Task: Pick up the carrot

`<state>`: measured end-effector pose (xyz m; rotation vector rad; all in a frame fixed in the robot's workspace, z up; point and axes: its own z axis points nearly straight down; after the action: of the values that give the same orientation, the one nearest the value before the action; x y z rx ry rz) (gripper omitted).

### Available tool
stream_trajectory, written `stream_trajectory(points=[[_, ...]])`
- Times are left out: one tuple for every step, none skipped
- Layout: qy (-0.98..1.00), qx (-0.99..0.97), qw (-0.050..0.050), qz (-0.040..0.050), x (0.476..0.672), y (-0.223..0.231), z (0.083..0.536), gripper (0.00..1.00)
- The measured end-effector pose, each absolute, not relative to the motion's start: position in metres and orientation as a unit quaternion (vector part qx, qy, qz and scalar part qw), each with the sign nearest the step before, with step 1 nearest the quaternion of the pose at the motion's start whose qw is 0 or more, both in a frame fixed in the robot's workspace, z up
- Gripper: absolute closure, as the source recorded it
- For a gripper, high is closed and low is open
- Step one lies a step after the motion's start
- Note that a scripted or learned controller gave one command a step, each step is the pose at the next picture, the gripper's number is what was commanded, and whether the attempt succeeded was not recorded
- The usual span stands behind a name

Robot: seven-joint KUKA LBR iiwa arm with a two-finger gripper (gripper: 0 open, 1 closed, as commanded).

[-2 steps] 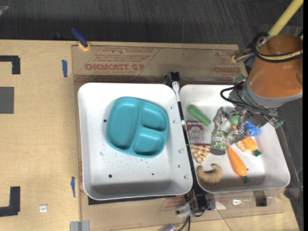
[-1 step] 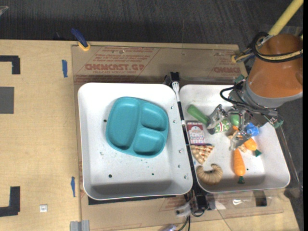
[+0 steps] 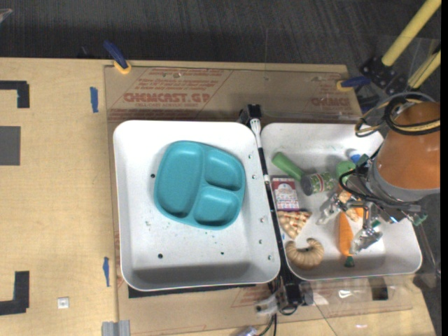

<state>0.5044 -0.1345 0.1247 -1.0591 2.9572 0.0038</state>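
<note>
A: Camera view, quick. Where's your carrot?

B: Carrot [image 3: 345,235] is in the right bin [image 3: 402,254], lower right of the frame, lying roughly upright in the picture, green tip toward the bottom edge.

A: And the gripper?

B: Gripper [image 3: 348,224] is down in that same bin, right over the carrot. You see one metal finger [image 3: 330,208] left of the carrot and another to its right, spread apart, so it's open, straddling the carrot. No clamp visible.

A: Other stuff in there?

B: Green bottle [image 3: 292,169] upper left of the bin, a small pink-and-white box [image 3: 285,193] below it, a shell-like piece [image 3: 292,221] under that, and a tan ring-shaped thing [image 3: 306,252] at the bottom, just left of the carrot.

A: Left bin?

B: Left bin [image 3: 140,243] holds a teal divided plate [image 3: 198,183], centre-left of the frame.
</note>
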Motion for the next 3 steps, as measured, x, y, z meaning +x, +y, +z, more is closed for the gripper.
stream_trajectory(points=[[0.96, -0.28, 0.005, -0.0011, 0.492, -0.133, 0.091, 0.0], [0.926, -0.378, 0.008, -0.0063, 0.496, -0.116, 0.091, 0.0], [0.925, -0.38, 0.015, -0.0069, 0.5, -0.113, 0.104, 1.0]])
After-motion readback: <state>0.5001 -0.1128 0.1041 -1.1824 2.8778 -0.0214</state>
